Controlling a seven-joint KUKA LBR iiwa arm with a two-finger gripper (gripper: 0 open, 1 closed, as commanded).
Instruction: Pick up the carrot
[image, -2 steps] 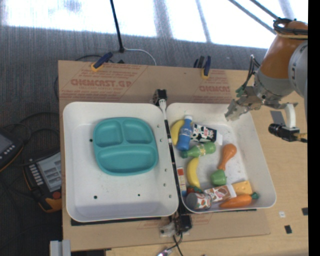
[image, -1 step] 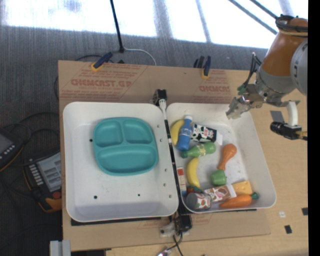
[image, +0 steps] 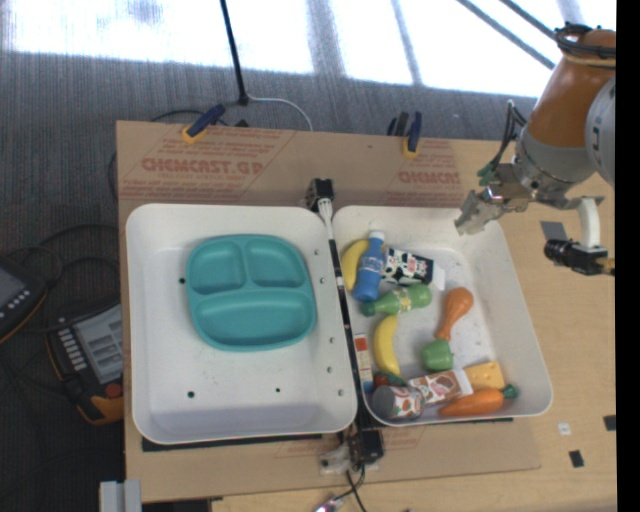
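Note:
The carrot (image: 474, 404), orange with a green tip, lies along the near right edge of the right bin (image: 523, 300), just in front of a yellow cheese wedge (image: 487, 375). My gripper (image: 477, 216) hangs over the bin's far right corner, well away from the carrot and above the bin floor. Nothing shows in it.
Crowded into the right bin are a blue bottle (image: 369, 265), two bananas (image: 386, 345), a black-and-white carton (image: 410, 266), a green vegetable (image: 405, 300), an orange drumstick (image: 455, 310), a green pepper (image: 436, 354) and a printed packet (image: 425, 392). A teal divided plate (image: 250, 290) lies in the left bin (image: 160, 380).

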